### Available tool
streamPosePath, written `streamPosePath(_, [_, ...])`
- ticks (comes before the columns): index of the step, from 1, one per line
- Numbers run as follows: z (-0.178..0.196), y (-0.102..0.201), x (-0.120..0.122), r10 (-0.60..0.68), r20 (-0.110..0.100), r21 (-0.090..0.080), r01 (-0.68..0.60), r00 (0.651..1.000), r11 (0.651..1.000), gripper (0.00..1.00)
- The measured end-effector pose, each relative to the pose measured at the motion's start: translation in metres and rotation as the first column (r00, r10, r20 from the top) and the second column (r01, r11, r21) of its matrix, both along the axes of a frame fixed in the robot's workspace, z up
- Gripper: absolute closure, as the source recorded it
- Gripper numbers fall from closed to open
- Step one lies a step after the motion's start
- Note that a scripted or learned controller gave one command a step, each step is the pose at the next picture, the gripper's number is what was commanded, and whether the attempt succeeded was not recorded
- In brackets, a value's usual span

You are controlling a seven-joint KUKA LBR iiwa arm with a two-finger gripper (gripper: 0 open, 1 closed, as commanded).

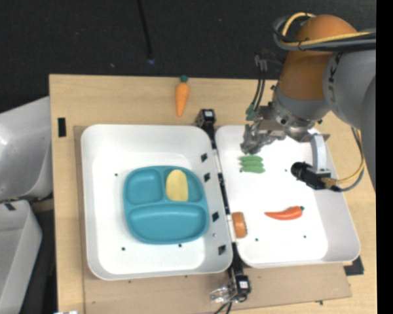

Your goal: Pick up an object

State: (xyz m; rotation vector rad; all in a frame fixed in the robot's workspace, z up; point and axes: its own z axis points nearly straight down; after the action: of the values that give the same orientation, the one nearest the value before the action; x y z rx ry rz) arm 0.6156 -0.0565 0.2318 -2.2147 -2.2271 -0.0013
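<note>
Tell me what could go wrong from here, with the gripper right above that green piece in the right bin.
1. The green vegetable lies low and flat on the right bin, so the gripper may close over it and come up with nothing.
2. It sits near the bin's upper left wall, so a slanted descent could clip the rim.
3. A nudge could slide it away instead of seating it.

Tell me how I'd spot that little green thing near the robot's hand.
Look in the right white bin, toward its far left corner. The green pea pod lies flat just below the gripper. It is the only green item there; its neighbours are a red chili and an orange piece.
</note>
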Motion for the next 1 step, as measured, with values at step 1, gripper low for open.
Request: streamPosePath(1, [0.0098, 0.0459, -0.0118, 0.001, 0.0, 0.001, -0.001, 1.0, 1.0, 1.0])
